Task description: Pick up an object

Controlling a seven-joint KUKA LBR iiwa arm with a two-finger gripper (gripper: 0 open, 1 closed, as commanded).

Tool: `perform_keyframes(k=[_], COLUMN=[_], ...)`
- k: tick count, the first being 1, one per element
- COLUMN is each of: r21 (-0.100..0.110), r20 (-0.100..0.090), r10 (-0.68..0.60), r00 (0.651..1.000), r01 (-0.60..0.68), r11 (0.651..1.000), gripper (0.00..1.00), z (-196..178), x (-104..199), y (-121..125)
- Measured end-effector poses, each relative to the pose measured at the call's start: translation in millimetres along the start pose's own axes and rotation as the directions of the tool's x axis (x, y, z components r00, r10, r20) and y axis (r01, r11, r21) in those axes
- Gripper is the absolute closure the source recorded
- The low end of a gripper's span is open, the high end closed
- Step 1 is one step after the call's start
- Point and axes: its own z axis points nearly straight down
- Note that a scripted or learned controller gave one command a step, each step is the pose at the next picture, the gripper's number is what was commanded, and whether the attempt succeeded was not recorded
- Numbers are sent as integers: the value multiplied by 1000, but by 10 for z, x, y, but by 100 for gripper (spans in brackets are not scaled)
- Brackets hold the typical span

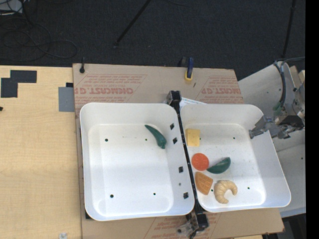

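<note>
Bottom centre of the frame: a black clamp [197, 223] at the near end of the divider where the two white bins meet, sitting on a cardboard sheet [129, 86] with red print. The right bin [269, 148] holds five items, clustered in its left and lower part. A croissant [225, 190], pale tan and curled, lies lowest, just right of an orange wedge [203, 182] that looks like a slice of bread or similar; the two are close, contact not resolvable. Above the wedge sits a red-orange round piece [200, 161], with a dark green curved piece [220, 166] just beside it to the right. A yellow block [193, 137] rests higher up, against the bin's left wall. The left bin [92, 148] contains one dark green pepper-like piece [156, 135] in its upper right area, near the divider. A yellow-and-blue clamp [189, 69] stands at the top edge of the cardboard, upper centre. Wooden bench top [35, 153] fills the left side of the frame; dark floor with cables runs along the top. The gripper [259, 130] is at the right edge of the frame, over the upper right rim of the right bin, well apart from all five items; nothing is visible between its fingers, and whether they are apart or together cannot be told from this angle.
</note>
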Motion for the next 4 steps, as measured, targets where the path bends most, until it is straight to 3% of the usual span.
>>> perform_keyframes(k=[1, 2, 3, 4], r21=[1, 6, -3, 6], r20=[0, -4, -3, 0], r10=[-1, -7, -10, 1], r00=[1000, 1000, 1000, 1000], r01=[1, 7, 10, -1], r11=[1000, 1000, 1000, 1000], gripper=[100, 100, 100, 100], z=[-97, 516, 483, 853], x=[-7, 680, 1624, 1393], y=[0, 439, 1016, 778])
